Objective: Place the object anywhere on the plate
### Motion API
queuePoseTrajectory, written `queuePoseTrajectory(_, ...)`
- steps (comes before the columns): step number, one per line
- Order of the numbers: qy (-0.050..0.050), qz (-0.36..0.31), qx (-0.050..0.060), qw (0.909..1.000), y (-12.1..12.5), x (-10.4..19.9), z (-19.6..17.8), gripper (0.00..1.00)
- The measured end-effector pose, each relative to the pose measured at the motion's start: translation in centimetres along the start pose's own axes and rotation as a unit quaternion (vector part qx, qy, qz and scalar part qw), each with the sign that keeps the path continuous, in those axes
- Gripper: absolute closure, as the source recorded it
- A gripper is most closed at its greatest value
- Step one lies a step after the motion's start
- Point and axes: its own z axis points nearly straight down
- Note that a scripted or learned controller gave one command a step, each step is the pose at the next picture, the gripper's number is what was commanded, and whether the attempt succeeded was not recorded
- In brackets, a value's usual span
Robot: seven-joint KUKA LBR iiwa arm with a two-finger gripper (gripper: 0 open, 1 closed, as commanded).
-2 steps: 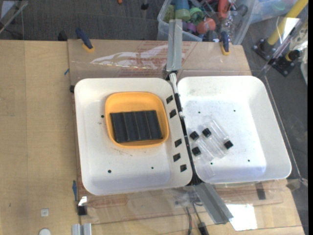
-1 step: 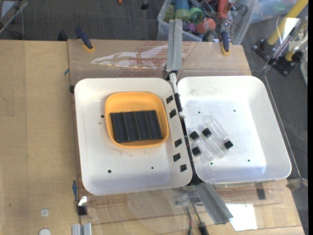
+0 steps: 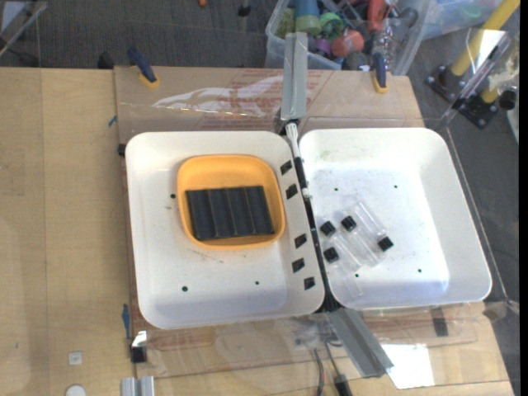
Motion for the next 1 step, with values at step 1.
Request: queuePoseTrajectory(1, 0.000, -0.111, -0.001, 0.9938, 0.00, 0.01, 0.03, 1.00)
